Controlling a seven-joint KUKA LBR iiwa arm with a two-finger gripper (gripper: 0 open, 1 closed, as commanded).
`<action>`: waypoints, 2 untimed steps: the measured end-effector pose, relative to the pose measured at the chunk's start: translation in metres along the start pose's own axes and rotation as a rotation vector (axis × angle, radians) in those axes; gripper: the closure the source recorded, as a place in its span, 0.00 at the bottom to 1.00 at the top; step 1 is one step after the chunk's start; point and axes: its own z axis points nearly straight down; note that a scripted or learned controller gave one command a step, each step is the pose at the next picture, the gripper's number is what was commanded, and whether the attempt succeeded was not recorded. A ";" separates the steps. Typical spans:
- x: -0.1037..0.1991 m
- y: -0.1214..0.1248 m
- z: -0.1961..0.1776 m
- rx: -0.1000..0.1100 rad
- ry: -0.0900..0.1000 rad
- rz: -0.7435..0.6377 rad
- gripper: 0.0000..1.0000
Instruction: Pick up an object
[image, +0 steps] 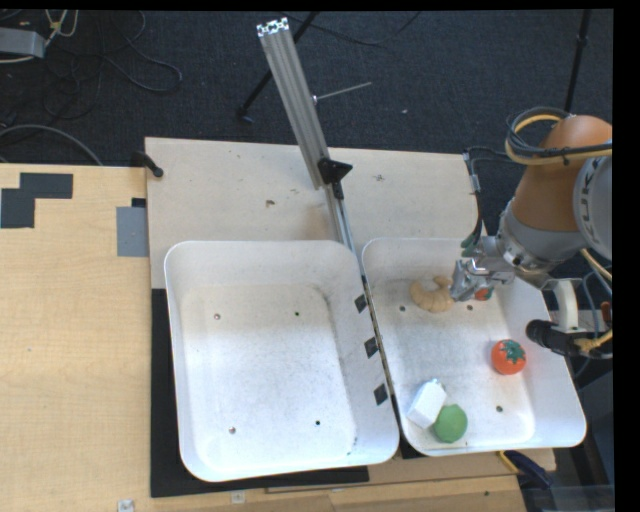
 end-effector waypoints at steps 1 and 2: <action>0.006 0.007 -0.059 -0.001 0.000 -0.001 1.00; 0.006 0.018 -0.109 -0.001 0.000 -0.001 1.00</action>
